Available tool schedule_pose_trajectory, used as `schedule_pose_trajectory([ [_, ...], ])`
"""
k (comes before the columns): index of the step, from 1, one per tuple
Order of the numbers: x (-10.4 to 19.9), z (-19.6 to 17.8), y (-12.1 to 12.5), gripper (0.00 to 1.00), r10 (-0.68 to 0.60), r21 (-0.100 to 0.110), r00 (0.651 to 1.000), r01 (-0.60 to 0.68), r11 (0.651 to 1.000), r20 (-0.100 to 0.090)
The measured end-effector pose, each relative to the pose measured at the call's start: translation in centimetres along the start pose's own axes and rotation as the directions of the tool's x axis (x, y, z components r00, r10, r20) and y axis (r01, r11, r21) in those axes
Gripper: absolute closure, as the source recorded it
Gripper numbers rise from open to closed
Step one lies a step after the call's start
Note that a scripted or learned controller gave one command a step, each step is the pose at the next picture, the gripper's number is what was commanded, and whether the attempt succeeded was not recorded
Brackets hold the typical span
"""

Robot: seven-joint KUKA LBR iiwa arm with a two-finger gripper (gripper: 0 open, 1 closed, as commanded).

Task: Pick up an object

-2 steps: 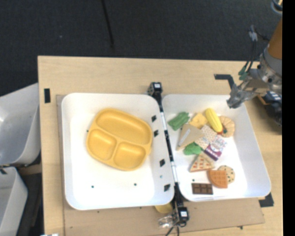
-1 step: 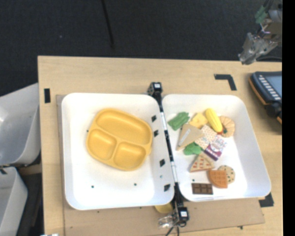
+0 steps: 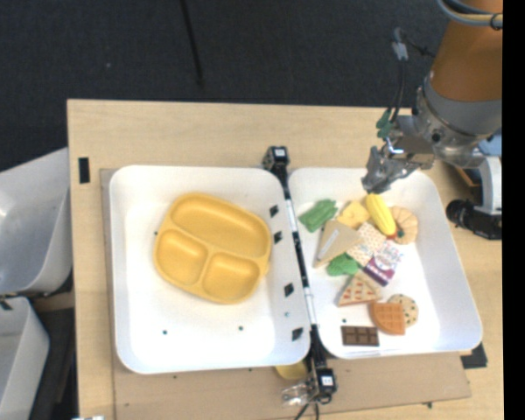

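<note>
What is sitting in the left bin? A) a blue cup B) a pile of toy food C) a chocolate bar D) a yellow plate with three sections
D: the yellow divided plate lies alone in the left bin, while the toy food pile is in the right bin.

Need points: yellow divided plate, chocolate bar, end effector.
yellow divided plate (image 3: 212, 248): camera view, ridge where its compartments meet.
chocolate bar (image 3: 360, 335): camera view, middle of its top face.
end effector (image 3: 378, 182): camera view, between its fingertips.
</note>
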State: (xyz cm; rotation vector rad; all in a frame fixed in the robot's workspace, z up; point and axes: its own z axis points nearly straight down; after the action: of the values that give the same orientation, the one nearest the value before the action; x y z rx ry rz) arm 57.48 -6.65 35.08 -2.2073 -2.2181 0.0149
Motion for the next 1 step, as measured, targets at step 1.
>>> schedule_pose_trajectory([
  [1,6.36,9.04,-3.6,1.0,-0.001,-0.001,1.0,0.001,1.0,0.0],
])
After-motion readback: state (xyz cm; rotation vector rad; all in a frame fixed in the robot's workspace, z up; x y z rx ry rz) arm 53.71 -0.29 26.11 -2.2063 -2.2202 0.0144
